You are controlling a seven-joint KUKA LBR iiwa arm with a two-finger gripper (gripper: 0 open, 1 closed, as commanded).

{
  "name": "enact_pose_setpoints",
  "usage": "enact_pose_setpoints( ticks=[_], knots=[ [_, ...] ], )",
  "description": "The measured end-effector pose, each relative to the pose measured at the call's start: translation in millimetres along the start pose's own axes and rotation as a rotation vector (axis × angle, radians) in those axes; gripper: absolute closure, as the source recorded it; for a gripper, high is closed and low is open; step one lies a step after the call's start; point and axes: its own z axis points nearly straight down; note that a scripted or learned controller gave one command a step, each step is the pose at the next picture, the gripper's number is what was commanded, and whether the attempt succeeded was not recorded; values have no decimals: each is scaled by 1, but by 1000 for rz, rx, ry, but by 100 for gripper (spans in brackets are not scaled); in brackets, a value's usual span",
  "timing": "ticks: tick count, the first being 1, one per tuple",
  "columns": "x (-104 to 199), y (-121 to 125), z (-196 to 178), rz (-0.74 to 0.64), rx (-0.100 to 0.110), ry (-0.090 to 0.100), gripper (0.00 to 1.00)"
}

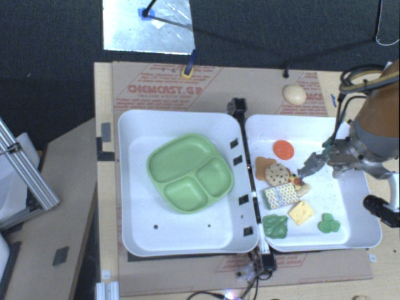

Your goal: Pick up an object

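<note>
Camera view, arm: the grey arm comes in from the right, low over the right bin (pixel 359 230), orange band up near the picture's edge.
Gripper: the gripper (pixel 302 176) is down among the toy food, its tip right at a small red-and-yellow piece (pixel 298 182).
Hand state: I can't tell from here how the hand is set; the tip is dark and slim against the clutter.
Holding: nothing plainly sits in its hold, so I wouldn't call anything picked.
Candidates near the tip: the speckled cookie (pixel 277 174) just to its left, the patterned block (pixel 281 195) just below, the small piece touching or nearly touching it.
Others in that bin: a red disc (pixel 283 149) above, a brown piece (pixel 264 165) beside the cookie, a yellow cheese wedge (pixel 301 213), a green leafy piece (pixel 275 226) by the divider, a green broccoli-like piece (pixel 329 224).
Left bin: the left bin (pixel 134 230) carries a green divided tray (pixel 190 172), well apart from the arm.
Outside the bins: a pale egg-like thing (pixel 294 94) lies on the bench behind.
Progress: as I judge it, the reach is done and the arm is at the grasp point; closing on something and lifting it clear are both left.
</note>
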Motion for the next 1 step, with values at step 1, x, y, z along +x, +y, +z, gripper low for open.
enact_pose_setpoints(
  ticks=[1],
  knots=[
    [0,2,-6,-3,-12,-2,0]
  ],
)
